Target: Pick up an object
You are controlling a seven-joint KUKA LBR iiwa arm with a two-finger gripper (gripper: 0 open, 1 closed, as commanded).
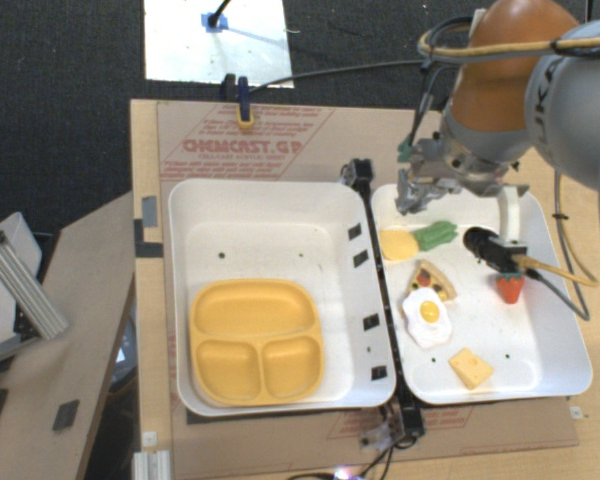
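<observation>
Right bin (542, 353) is partly covered by gripper (412, 201).

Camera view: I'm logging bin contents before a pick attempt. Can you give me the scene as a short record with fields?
left bin: one yellow divided tray
right bin: corn cob, pizza slice, fried egg, cheese wedge, red toy
gripper: above the right bin's far left part, just beyond the corn cob
pick status: all five items lie on the bin floor

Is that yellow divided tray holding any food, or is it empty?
Empty. All three compartments of the yellow tray show bare bottoms; the toy fried egg lies in the other bin.
</observation>
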